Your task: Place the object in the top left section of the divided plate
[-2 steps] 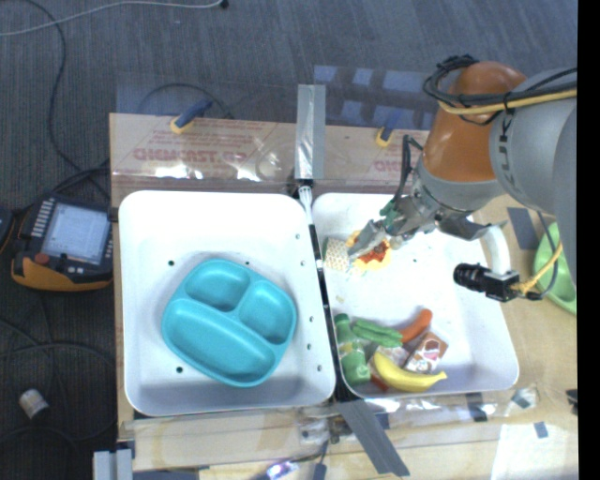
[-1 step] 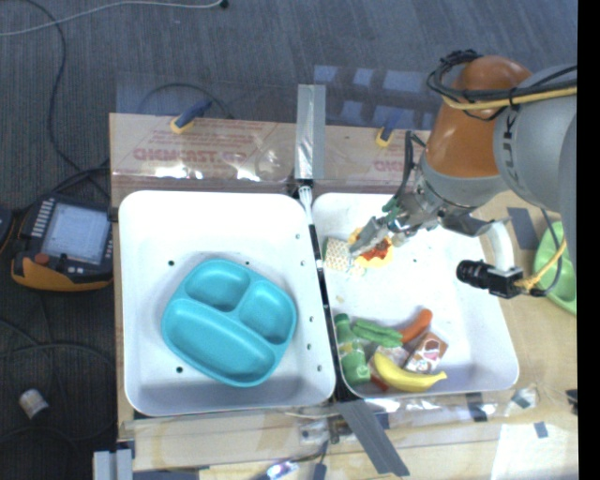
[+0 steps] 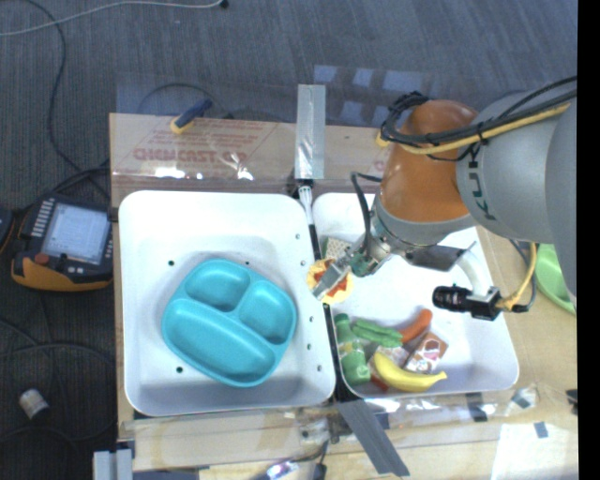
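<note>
2 bins (image 3: 141, 309), 1 divided plate (image 3: 230, 322), 1 banana (image 3: 408, 373)

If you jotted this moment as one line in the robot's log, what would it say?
tool: over divider between bins, small red-yellow object at its tip | plate: left bin, nothing in it | right bin: banana, other toy food

Dark grey carpet floor (image 3: 141, 47), trailing cables (image 3: 37, 28).

A robot lab, by the look of it: grey carpet (image 3: 141, 47) underfoot, loose cables (image 3: 37, 37) trailing across it, a handheld control screen (image 3: 70, 239) off the table's (image 3: 187, 145) left edge, taped-down white bins (image 3: 150, 216).
</note>
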Robot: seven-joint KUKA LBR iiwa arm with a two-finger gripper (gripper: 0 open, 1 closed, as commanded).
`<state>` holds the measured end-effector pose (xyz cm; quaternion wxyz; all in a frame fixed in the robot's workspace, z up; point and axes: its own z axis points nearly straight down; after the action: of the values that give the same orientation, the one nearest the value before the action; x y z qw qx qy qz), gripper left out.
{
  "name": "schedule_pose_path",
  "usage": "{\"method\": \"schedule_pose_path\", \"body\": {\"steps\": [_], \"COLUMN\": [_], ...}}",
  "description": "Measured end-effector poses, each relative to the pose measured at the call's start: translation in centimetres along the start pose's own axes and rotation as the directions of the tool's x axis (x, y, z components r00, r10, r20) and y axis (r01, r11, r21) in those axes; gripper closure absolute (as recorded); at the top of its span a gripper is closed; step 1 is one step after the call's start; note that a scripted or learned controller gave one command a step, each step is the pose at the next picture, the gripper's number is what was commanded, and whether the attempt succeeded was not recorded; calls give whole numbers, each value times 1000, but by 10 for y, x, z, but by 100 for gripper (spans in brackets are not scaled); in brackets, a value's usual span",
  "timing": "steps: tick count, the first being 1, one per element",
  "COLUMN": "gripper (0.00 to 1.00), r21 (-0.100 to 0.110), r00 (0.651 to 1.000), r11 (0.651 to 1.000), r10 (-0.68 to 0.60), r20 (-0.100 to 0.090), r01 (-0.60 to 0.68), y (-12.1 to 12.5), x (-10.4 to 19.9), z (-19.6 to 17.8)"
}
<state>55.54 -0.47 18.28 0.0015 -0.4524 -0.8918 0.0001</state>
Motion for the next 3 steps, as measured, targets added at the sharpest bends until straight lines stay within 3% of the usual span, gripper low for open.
{"method": "schedule_pose_path", "body": {"steps": [1, 2, 3], "gripper": [100, 100, 100], "r21": [1, -1, -1], "r00": [986, 984, 892], "r11": [986, 984, 892], "r10": [-169, -180, -453], "r20": [2, 1, 4], "r01": [169, 180, 453], "y": [-53, 29, 118], "x": [34, 0, 24], "z": [-49, -35, -1]}}
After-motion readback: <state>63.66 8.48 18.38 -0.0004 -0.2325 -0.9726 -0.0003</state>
